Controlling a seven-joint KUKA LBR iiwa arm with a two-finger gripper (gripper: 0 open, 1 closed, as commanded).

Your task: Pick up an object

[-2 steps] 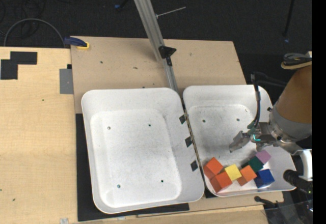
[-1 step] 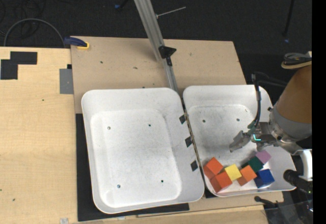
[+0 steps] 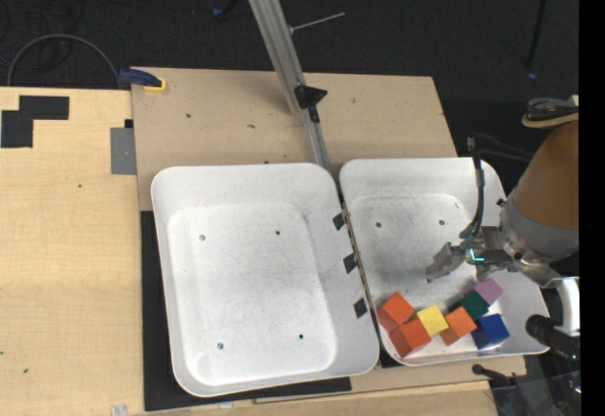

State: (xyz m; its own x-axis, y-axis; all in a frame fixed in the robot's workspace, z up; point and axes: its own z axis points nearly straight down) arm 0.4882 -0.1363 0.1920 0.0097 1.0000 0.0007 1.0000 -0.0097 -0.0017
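Jaws (image 3: 444, 265) hover low over the right bin's (image 3: 406, 180) speckled white floor, above the blocks; whether they are spread or pressed together cannot be told. Small matte cubes cluster in that bin's near corner: two orange-red blocks (image 3: 405, 321), a yellow one (image 3: 432, 320), an orange (image 3: 461, 322), green (image 3: 475, 304), purple (image 3: 489, 291) and blue (image 3: 491, 330). A ribbed aluminium rail (image 3: 280, 41) slants across the wooden bench (image 3: 236, 116).

Before me a grey aluminium rail (image 3: 280, 36) slants across the wooden tabletop (image 3: 236, 116), a blue-and-yellow clamp (image 3: 142, 78) sits at its far left corner, and dark cables (image 3: 43, 50) lie beyond.
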